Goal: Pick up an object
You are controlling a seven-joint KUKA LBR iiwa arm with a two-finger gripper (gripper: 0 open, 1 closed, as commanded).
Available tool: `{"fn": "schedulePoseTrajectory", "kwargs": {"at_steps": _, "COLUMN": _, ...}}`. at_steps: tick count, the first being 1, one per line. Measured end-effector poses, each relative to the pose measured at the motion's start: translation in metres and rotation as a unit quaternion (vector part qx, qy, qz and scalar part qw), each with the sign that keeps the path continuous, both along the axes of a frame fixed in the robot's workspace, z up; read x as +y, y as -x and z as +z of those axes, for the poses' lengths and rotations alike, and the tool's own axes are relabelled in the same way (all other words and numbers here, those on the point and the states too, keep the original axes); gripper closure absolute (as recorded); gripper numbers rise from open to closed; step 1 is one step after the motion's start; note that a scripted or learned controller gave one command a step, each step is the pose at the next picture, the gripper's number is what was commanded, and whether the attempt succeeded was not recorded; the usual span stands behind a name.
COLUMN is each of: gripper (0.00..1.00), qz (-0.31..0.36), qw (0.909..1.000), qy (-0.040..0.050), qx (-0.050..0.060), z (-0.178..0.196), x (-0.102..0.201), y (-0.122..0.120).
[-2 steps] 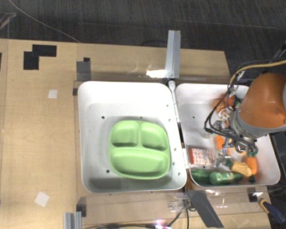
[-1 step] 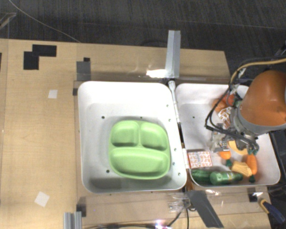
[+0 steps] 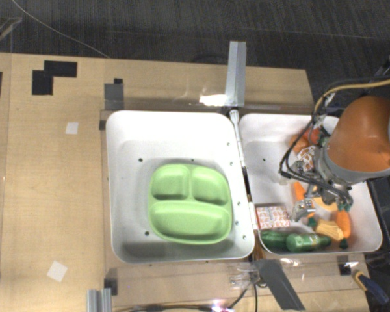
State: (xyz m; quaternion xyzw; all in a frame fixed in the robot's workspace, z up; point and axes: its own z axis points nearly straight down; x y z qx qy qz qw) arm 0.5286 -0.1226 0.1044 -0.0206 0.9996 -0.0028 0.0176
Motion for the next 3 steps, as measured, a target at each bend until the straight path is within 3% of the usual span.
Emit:
{"fn": "schedulePoseTrajectory", "kwargs": {"at_steps": 1, "gripper": 0.00, "qz": -0.042, "qw": 0.9991, "qy": -0.0016, "qx": 0.007, "z": -0.014, "x": 0.001, "y": 0.016}}
{"fn": "schedulePoseTrajectory", "kwargs": {"at_steps": 2, "gripper": 1.00, "qz": -0.038, "qw": 0.9993, "qy": -0.0006, "qx": -0.001, "z": 0.001, "x": 0.002, "y": 0.011}}
{"fn": "schedulePoseTrajectory", "kwargs": {"at_steps": 3, "gripper": 1.00, "qz": -0.060, "qw": 0.9981, "qy": -0.0039, "qx": 0.008, "z": 0.105, "x": 0.043, "y": -0.009}}
